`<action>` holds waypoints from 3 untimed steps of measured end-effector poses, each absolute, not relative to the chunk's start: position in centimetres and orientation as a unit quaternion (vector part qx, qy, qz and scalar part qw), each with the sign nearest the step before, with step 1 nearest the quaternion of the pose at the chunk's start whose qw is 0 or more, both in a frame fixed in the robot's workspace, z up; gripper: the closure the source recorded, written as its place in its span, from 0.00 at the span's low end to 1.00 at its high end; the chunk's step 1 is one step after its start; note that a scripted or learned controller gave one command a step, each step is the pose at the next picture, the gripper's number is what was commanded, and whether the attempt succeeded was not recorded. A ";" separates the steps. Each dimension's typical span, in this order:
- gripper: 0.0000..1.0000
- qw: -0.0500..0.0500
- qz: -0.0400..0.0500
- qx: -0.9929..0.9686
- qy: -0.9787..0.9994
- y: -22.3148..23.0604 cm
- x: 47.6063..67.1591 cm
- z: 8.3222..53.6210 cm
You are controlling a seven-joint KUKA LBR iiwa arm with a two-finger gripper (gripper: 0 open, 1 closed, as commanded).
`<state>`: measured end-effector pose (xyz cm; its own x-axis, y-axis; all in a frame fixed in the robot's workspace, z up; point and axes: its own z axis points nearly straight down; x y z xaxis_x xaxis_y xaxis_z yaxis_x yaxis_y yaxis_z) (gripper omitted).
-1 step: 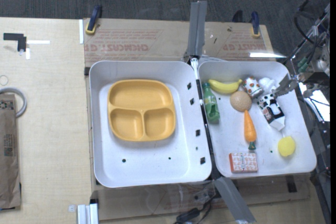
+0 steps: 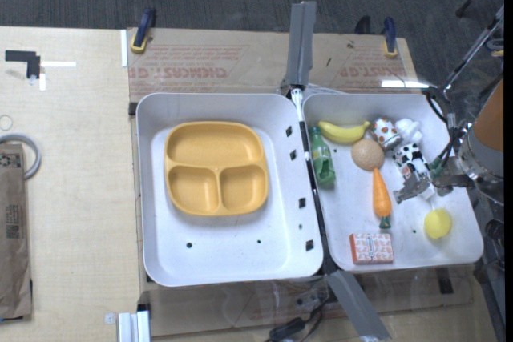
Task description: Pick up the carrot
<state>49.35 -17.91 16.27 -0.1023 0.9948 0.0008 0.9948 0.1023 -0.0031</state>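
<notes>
Orange carrot (image 2: pixel 381 194) lies upright in the right bin (image 2: pixel 461 252), just below a brown ball (image 2: pixel 367 154) and above a small box (image 2: pixel 372 247). Gripper (image 2: pixel 414 187) hovers just to its right, near a lemon (image 2: pixel 437 224); its fingers look slightly apart, holding nothing, though the view is murky.

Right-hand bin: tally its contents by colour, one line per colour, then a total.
Yellow: 2, banana and lemon
Orange: 1, carrot
Green: 1, bottle
Tan: 1, round fruit
Pink-and-white: 1, small box
White patterned: 2, toys and
Total: 8
</notes>
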 end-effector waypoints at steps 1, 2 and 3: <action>0.00 0.001 0.001 -0.654 -0.757 -13.9 50.0 9.1; 1.00 0.001 0.001 -0.655 -0.755 -14.0 50.0 10.0; 1.00 0.000 0.000 -0.552 -0.834 -12.8 53.0 14.8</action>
